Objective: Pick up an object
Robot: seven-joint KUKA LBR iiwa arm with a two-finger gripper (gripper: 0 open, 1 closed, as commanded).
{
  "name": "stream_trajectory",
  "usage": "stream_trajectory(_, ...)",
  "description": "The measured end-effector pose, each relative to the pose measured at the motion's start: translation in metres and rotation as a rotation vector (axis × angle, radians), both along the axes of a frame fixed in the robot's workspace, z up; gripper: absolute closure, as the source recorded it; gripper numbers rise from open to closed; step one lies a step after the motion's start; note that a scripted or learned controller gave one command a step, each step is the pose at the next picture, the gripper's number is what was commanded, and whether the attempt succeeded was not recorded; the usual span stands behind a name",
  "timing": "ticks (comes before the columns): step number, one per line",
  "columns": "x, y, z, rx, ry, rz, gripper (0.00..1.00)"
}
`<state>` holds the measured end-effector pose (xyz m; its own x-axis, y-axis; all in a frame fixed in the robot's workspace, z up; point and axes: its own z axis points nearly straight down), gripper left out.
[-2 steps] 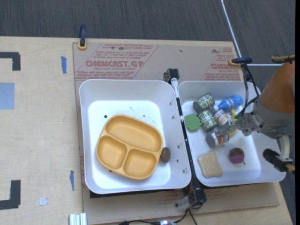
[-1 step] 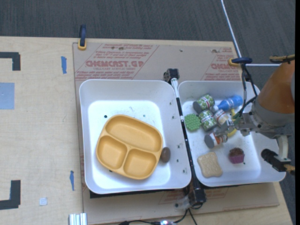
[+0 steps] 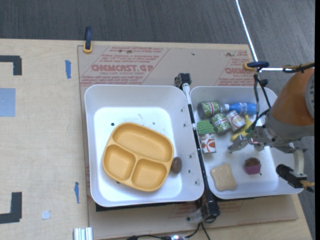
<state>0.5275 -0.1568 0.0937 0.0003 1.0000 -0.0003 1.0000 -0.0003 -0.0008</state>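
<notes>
My gripper (image 3: pixel 240 143) hangs low over the middle of the right bin (image 3: pixel 268 188), reaching in from the right. Just behind it lie a yellow item (image 3: pixel 245 127), a white and red can (image 3: pixel 234 118) and a green can (image 3: pixel 220 123). A maroon cupcake (image 3: pixel 252 165) sits just in front of it on the bin floor. A slice of toast (image 3: pixel 223 177) lies at the front, left of the cupcake. Further back are a blue bottle (image 3: pixel 240 107) and another green can (image 3: pixel 210 108). I see nothing held in the gripper.
A green box (image 3: pixel 205 128) and a red and white can (image 3: pixel 208 144) lie along the right bin's left wall. The left bin (image 3: pixel 95 109) holds a yellow divided plate (image 3: pixel 137 156) and a small brown object (image 3: pixel 176 165). Cables hang beside the arm.
</notes>
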Motion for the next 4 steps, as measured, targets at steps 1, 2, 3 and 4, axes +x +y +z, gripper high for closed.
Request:
stream_trajectory(1, 0.055, 0.058, -0.007, -0.008, -0.009, -0.002, 0.0)
stream_trajectory(2, 0.056, 0.059, 0.004, -0.007, -0.01, 0.001, 1.0)
stream_trajectory(3, 0.001, 0.062, 0.089, 0.0, -0.004, 0.001, 1.0)
stream_trajectory(4, 0.024, 0.024, 0.08, -0.001, -0.003, 0.0, 1.0)
